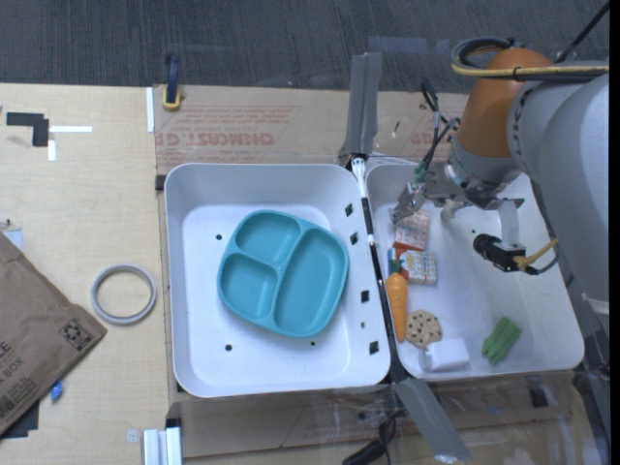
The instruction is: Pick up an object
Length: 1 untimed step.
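The right bin (542, 356) holds several small items. A red-and-white snack packet (415, 232) lies near its left wall, with a small box (419, 265) just below it. Further toward the front are an orange carrot (397, 303), a round cookie (422, 328), a white block (447, 356) and a green piece (501, 340). My gripper (411, 200) hangs low at the bin's back left, right above the upper end of the snack packet. The grey arm with its orange band (499, 105) comes in from the right and hides the bin's back right.
The left bin (194, 356) holds a teal divided plate (284, 272). A ring of tape (123, 293) and a brown cardboard box (29, 347) lie on the bench to the left. A black cable end (494, 250) hangs over the right bin's middle.
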Available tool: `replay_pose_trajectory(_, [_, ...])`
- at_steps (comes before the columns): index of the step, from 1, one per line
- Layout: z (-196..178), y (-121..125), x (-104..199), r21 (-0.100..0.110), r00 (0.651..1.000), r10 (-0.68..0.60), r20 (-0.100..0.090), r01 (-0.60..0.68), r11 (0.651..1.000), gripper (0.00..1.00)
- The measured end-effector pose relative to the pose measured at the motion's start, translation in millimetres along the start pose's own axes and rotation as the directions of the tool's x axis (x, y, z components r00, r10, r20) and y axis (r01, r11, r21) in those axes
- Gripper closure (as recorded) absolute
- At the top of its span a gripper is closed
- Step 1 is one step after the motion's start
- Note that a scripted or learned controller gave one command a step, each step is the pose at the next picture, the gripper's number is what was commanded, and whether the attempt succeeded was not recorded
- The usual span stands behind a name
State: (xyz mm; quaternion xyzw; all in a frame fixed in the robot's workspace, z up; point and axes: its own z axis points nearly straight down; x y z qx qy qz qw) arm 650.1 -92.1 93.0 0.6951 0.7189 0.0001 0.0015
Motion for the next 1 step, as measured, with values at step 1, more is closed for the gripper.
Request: replay_pose_trajectory(1, [-8.9,0.1,-0.3,0.001,1.000,-0.003,0.002,0.003,1.000,1.00])
